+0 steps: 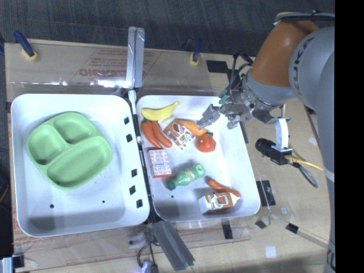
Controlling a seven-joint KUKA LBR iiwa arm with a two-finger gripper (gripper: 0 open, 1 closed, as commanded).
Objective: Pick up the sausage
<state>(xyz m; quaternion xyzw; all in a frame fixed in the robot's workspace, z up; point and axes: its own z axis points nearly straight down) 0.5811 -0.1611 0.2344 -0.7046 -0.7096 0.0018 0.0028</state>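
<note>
Left of everything else sits the left bin (23, 209), holding a green divided plate (68, 148) in its upper half. Beside that bin on its right, edge to edge, lies the right bin (242, 169), and all the small things are inside it. Taking the sausage (153, 134) as the landmark: it lies near the right bin's upper left corner, a pair of red-orange links side by side and slanted, resting on the bin floor. Just above it, touching or nearly so, is a yellow banana (159, 111). Right below it is a small red-patterned box (160, 162). Just to its right is a carton (178, 134) with an orange carrot (192, 127) along its upper edge, and further right a red tomato (206, 144). Down and to the right of the sausage lies a green bottle (186, 176); beyond that, near the bin's lower right corner, an orange chili (223, 187) rests over another carton (215, 203). Up and well to the right of the sausage, over the carrot's far end, hangs the gripper (219, 114); its fingers are spread apart with nothing between them.
</note>
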